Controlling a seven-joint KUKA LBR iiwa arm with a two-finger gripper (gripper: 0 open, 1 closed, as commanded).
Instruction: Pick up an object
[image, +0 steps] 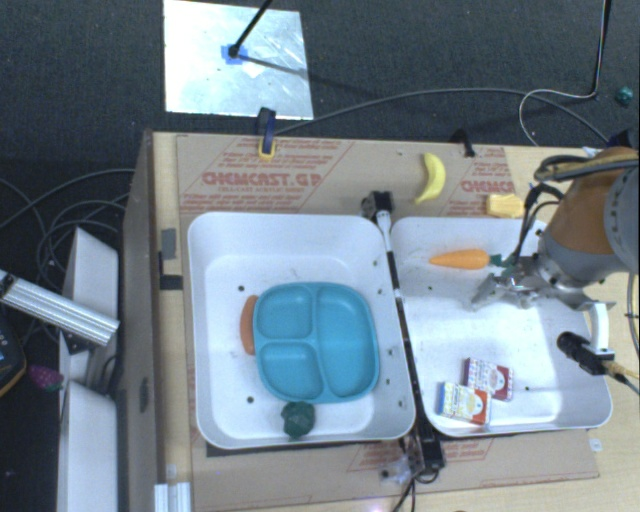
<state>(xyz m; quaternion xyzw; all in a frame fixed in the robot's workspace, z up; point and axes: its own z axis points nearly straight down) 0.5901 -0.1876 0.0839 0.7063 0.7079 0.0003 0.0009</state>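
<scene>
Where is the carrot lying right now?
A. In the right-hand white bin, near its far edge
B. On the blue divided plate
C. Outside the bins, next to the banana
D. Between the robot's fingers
A: the carrot lies on the floor of the right bin near its far wall, left of the gripper and apart from it; the blue plate is in the other bin.
</scene>
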